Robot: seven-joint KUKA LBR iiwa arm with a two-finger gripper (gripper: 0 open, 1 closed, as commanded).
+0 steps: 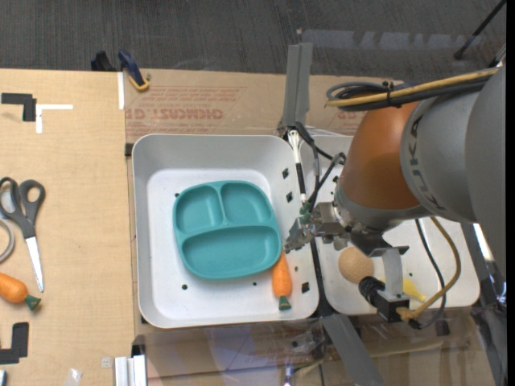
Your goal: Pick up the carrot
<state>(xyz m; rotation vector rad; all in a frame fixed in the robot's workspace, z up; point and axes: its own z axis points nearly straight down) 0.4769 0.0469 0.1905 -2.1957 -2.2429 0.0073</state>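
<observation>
- Carrot [281, 280] lies at the front right corner of the left bin [143, 240], green end toward the front wall. Its orange end touches or sits just beside the corner of the teal plate [227, 230]. It is hemmed in by plate, front wall and right wall, so a descent here risks striking a rim or wall rather than closing round the carrot.
- A second carrot [11, 288] sits on the tabletop [64, 175] far to the left, outside both bins. Judgement: out of easy reach, and a targeting mix-up would send the arm off the bin.
- A tan round object [353, 264] rests in the right bin [444, 273], under the wrist and close to the dividing wall. A wide swing could knock it.
- Gripper [296, 235] hangs over the right edge of the left bin, behind the carrot and apart from it. Nothing is seen in it. Released or clenched: cannot tell from this view.
- Risk: it stands offset from the carrot. Dropping straight down would likely land on the plate corner or the bin wall.
- Risk: the carrot is tapered and smooth, so a pinch near the thin end may squirt it out.
- Cables [318, 185] loop just behind the gripper and could snag the bin edge during a reach.
</observation>
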